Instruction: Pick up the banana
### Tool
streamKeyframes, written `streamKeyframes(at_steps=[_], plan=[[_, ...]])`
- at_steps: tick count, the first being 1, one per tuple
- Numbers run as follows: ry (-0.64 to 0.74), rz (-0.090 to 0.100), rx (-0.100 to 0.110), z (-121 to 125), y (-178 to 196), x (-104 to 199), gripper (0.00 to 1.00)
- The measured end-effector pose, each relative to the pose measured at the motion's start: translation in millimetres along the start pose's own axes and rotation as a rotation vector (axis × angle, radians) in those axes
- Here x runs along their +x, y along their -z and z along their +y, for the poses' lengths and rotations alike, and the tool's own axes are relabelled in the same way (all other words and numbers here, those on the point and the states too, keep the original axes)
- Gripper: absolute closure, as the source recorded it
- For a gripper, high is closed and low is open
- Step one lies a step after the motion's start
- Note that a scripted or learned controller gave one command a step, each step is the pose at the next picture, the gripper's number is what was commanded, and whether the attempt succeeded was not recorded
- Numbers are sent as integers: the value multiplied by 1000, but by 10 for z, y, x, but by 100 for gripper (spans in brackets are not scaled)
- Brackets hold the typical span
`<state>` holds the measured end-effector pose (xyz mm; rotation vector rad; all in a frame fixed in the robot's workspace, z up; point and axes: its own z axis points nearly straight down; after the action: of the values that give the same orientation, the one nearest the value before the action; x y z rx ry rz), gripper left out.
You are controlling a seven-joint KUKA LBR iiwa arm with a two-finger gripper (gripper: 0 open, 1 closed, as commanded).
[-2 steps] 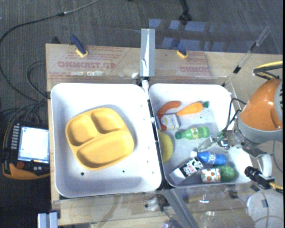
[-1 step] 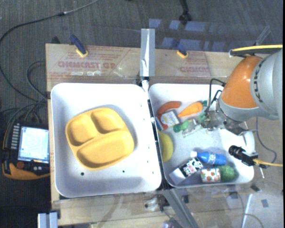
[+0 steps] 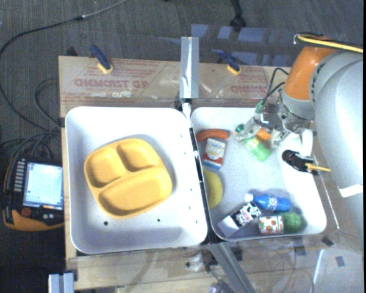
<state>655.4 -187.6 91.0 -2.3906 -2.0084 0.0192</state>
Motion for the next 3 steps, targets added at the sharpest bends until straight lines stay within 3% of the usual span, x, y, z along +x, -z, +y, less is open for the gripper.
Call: streamKeyframes(at_steps=[1, 2, 3], plan=[[165, -10, -22, 122, 355, 15, 0], [82, -8, -26, 22, -25, 716, 0], [-35, -5, -31, -825, -31, 707, 0]])
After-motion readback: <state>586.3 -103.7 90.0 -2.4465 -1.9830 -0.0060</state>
